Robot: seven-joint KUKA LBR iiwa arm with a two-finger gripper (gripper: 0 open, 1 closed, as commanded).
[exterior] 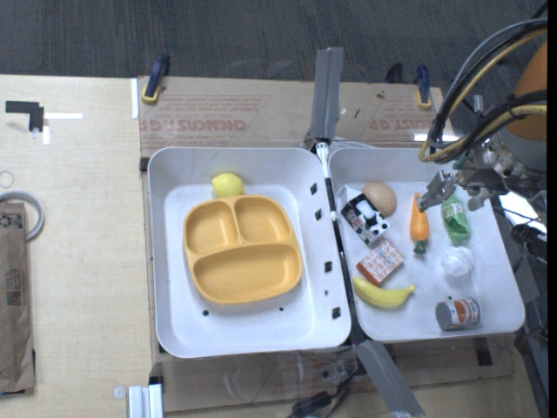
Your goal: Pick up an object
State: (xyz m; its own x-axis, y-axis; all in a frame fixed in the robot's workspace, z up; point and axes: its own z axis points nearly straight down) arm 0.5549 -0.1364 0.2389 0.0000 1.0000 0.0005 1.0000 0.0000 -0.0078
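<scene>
carrot (419, 225) upright in view | hand (441, 189) just above (right bin (509, 299))

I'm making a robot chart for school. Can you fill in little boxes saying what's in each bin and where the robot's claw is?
left bin: yellow divided plate, lemon touching its far edge
right bin: carrot, banana, can, brown egg-shaped thing, green packet, two small boxes, white lump
gripper: over the right bin, above the carrot and green packet
holding anything: nothing seen between its fingers
</scene>
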